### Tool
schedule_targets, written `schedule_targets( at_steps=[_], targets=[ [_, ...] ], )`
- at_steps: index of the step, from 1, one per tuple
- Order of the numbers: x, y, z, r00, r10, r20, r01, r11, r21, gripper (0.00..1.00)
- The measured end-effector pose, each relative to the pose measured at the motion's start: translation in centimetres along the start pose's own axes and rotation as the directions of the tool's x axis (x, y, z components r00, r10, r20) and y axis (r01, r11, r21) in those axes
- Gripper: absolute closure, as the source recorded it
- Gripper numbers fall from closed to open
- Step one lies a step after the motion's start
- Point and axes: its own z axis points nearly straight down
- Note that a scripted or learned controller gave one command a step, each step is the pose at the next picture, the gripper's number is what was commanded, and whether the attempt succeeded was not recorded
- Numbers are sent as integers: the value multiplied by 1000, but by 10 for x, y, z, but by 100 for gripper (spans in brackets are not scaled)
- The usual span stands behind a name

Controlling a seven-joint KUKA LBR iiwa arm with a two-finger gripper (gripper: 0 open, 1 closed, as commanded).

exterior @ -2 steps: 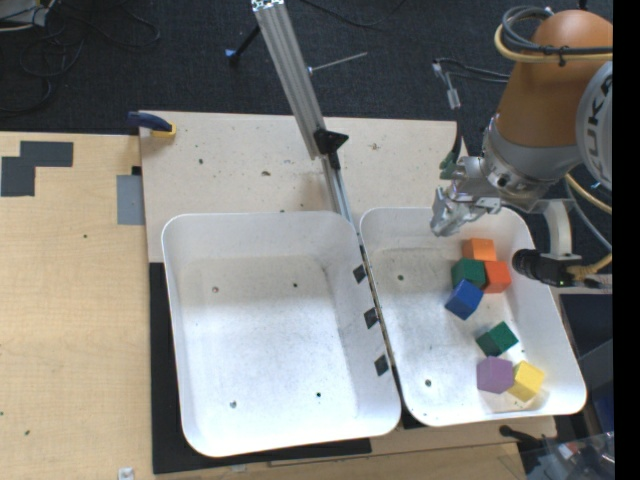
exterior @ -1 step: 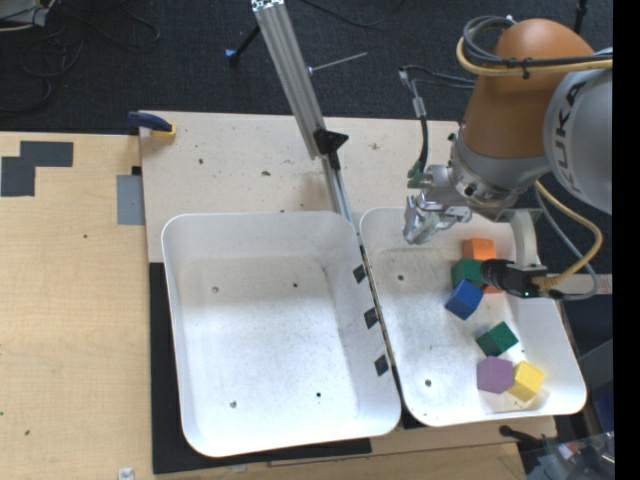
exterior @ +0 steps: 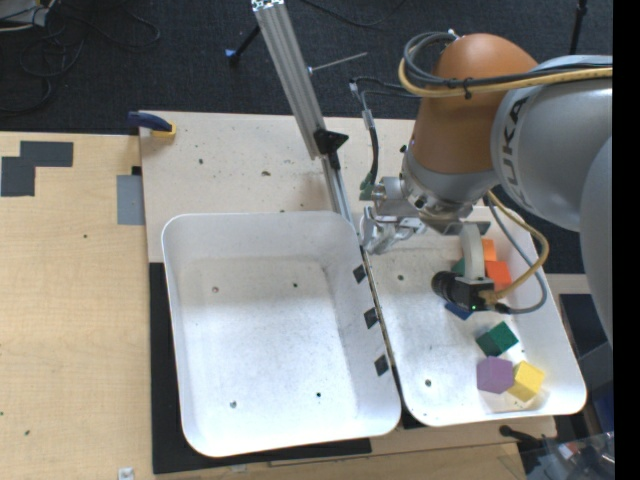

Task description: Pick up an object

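Arm (exterior: 480, 128) over right bin (exterior: 430, 388), jaws possibly hidden, blocks (exterior: 497, 340) near corner

Both bins are white, the left bin (exterior: 270, 348) speckled with fine dark flecks, and the right bin (exterior: 425, 318) holds a green block (exterior: 496, 339), a purple block (exterior: 494, 375), a yellow block (exterior: 528, 380) and an orange piece (exterior: 495, 265). The arm (exterior: 540, 143) is grey with an orange band (exterior: 480, 83) above the wrist. The tabletop (exterior: 70, 298) is pale wood with grey patches, and a checkered black-and-white marker (exterior: 268, 1) tops the silver rail (exterior: 300, 88).

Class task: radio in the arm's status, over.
Gripper at right bin's far-left corner. Green, purple, yellow blocks lie apart from it. Path unobstructed.
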Motion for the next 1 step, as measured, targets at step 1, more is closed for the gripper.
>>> schedule_targets(
  at_steps=[1],
  targets=[
    [47, -5, 17, 1000, 0, 1, 0, 1000, 1, 100]
  ],
)
